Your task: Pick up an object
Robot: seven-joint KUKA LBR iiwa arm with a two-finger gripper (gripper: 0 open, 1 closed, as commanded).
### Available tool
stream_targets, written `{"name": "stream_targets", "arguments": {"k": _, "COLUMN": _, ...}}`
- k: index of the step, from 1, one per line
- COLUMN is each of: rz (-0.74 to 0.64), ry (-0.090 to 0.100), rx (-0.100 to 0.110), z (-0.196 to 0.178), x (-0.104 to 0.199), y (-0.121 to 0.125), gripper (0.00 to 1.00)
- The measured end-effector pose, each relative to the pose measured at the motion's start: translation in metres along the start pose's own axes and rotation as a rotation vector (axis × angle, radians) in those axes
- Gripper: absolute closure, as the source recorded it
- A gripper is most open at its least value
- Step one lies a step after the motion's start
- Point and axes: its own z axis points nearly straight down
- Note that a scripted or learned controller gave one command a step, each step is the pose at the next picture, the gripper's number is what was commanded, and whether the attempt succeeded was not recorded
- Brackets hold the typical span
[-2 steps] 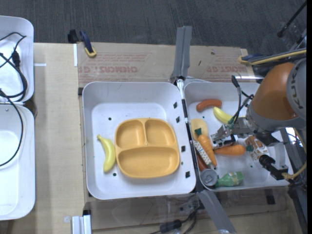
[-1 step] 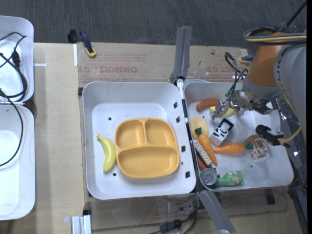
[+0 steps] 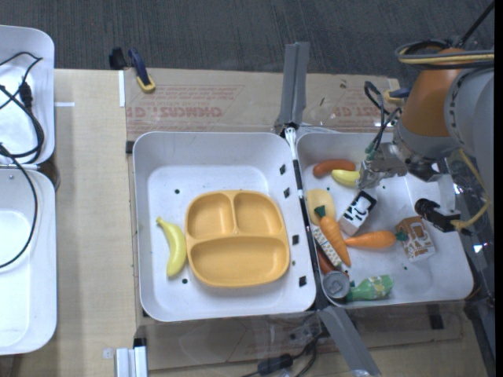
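Wooden worktop (image 3: pixel 86 210) carrying two white bins, arm at frame right.
Gripper (image 3: pixel 371 170) hovers over crowded right bin (image 3: pixel 440 285); jaws' state unclear. Risk: clutter near the small banana (image 3: pixel 346 177) may spoil any grasp.

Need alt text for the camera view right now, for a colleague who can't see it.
The arm's hand hangs over the right bin, near a small yellow item among carrots and packets. The left bin holds a yellow divided plate and a banana.

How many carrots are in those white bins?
2, maybe more. Both lie in the right bin: one carrot slants along its left side, another carrot lies crosswise at the middle. An orange piece near the back may be a third.
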Motion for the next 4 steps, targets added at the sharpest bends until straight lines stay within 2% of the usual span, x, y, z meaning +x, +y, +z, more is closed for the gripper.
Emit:
{"name": "stream_targets", "arguments": {"k": 1, "rz": 0.0, "ry": 0.0, "rx": 0.0, "z": 0.0, "x": 0.0, "y": 0.0, "gripper": 0.0}}
{"name": "stream_targets", "arguments": {"k": 2, "rz": -0.002, "ry": -0.002, "rx": -0.001, "z": -0.01, "x": 0.0, "y": 0.001, "gripper": 1.0}}
{"name": "stream_targets", "arguments": {"k": 3, "rz": -0.002, "ry": -0.002, "rx": -0.001, "z": -0.01, "x": 0.0, "y": 0.0, "gripper": 0.0}}
{"name": "stream_targets", "arguments": {"k": 4, "rz": -0.055, "ry": 0.002, "rx": 0.001, "z": 0.01, "x": 0.003, "y": 0.023, "gripper": 0.0}}
